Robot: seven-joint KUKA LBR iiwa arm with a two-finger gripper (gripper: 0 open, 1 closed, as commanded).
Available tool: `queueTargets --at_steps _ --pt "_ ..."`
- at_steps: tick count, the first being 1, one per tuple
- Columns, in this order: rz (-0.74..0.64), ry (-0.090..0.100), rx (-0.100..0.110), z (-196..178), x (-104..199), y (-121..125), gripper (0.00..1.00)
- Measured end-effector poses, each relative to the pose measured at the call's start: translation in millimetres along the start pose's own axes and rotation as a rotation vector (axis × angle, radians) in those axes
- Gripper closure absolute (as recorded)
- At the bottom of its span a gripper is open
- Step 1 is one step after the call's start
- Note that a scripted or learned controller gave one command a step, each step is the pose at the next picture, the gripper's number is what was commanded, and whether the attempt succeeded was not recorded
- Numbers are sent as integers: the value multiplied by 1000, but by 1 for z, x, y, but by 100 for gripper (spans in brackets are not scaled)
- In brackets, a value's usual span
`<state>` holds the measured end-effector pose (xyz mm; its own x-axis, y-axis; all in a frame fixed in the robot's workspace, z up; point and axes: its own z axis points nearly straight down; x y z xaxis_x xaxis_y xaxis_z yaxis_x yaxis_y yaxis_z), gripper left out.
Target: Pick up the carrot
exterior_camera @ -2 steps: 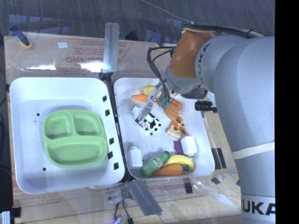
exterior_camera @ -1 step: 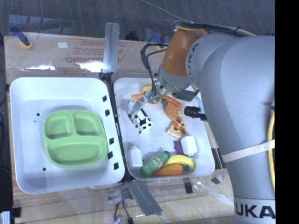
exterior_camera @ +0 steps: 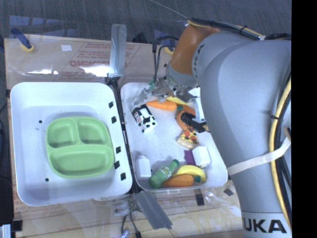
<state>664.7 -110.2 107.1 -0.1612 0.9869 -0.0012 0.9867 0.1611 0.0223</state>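
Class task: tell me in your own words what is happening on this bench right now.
A grey arm reaches into the right bin, its gripper low at the far end, right beside the carrot. Whether it grips the carrot cannot be seen. A black-and-white toy cow, a banana and a green bottle lie in that bin. The left bin holds a green divided plate.

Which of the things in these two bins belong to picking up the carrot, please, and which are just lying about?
Belong to the job:
- carrot, at the far end of the right bin
- gripper, just above the carrot

Just lying about:
- green divided plate in the left bin
- black-and-white cow toy
- banana
- green bottle
- pizza slice
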Motion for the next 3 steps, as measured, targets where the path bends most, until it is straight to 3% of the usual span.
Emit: queueTargets --at_steps 1,2,3 --pt "-11 -2 -4 -13 2 3 100" --pt "-539 6 18 9 -53 -17 100" --pt "-434 2 13 -82 1 -35 100"
